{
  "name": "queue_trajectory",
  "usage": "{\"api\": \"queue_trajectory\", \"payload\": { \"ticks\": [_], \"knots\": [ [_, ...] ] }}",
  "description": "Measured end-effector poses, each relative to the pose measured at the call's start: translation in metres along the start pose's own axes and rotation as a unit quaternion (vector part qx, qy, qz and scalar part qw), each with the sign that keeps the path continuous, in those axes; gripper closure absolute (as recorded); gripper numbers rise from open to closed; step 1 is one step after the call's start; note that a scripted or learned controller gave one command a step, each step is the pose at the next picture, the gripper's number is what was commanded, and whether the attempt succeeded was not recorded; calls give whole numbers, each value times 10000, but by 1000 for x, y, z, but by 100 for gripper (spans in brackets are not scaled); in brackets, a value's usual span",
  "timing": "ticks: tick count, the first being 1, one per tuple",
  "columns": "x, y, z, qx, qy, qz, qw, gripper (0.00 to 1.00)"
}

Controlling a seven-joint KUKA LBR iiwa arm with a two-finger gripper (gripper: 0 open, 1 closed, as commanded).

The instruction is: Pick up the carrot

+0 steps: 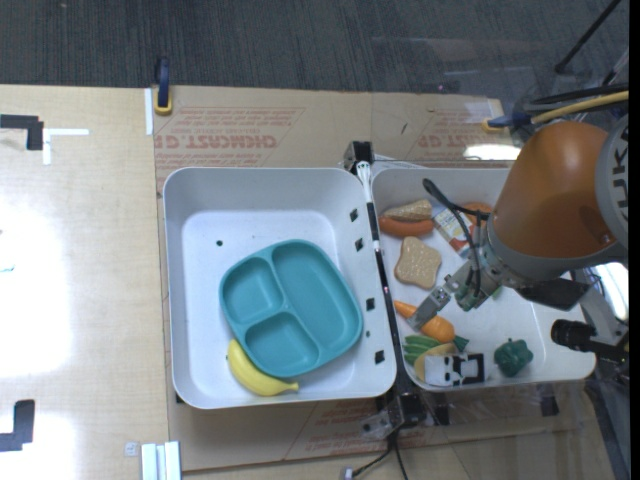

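The carrot (pixel 436 328) is a small orange piece lying in the right bin (pixel 560 373), near its left wall, with its pointed tip (pixel 403 309) toward the upper left. Green leafy pieces (pixel 428 346) lie just below it. My gripper (pixel 437 303) hangs directly over the carrot's middle and hides part of it, with the orange-banded wrist (pixel 555 203) up and to the right. From this slant I cannot make out whether the gripper touches the carrot or only hovers above it.
In the right bin there are a bread slice (pixel 417 262), a hot dog (pixel 405 225), a green pepper (pixel 512 357) and a black-and-white item (pixel 455 369). The left bin (pixel 190 268) holds a teal divided plate (pixel 290 306) and a banana (pixel 255 373).
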State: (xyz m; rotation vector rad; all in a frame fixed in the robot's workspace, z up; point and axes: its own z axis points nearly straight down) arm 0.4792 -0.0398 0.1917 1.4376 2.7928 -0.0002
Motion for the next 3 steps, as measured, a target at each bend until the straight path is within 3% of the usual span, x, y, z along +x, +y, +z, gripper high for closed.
{"api": "queue_trajectory", "payload": {
  "ticks": [1,2,3],
  "knots": [
    [-64,-26,100,-3,-4,631,9980,0],
    [-66,-25,92,-11,-9,667,9978,100],
    [24,37,0,-4,-7,582,9983,100]
  ]
}}
